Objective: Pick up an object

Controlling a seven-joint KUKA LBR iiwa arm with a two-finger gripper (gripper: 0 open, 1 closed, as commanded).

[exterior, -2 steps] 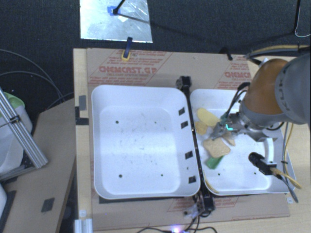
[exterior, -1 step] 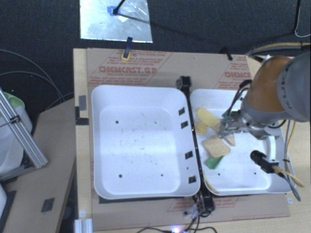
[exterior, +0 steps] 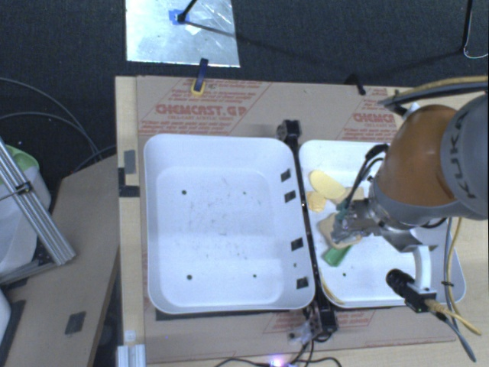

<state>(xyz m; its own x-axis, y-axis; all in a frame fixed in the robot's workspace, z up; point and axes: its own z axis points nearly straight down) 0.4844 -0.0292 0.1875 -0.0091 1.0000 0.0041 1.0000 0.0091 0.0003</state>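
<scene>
Arm's bulky orange-and-grey wrist (exterior: 428, 170) covered much of the right bin (exterior: 367, 297), hiding its back right corner and whatever lay there. Gripper (exterior: 345, 228) sat low near that bin's left wall, over a small pile; cannot tell its state, too dark and cluttered there. Partly hidden under it: a green flat piece (exterior: 335, 255), sticking out toward the front edge, and a tan lump (exterior: 330, 225), shape unclear. Two pale yellow rounded objects (exterior: 325, 186) lay just behind, near the left wall, smooth-looking. Left bin (exterior: 221, 147) was white moulded plastic, rounded corners, faintly speckled floor. Both bins rested on printed cardboard (exterior: 206, 105).
</scene>
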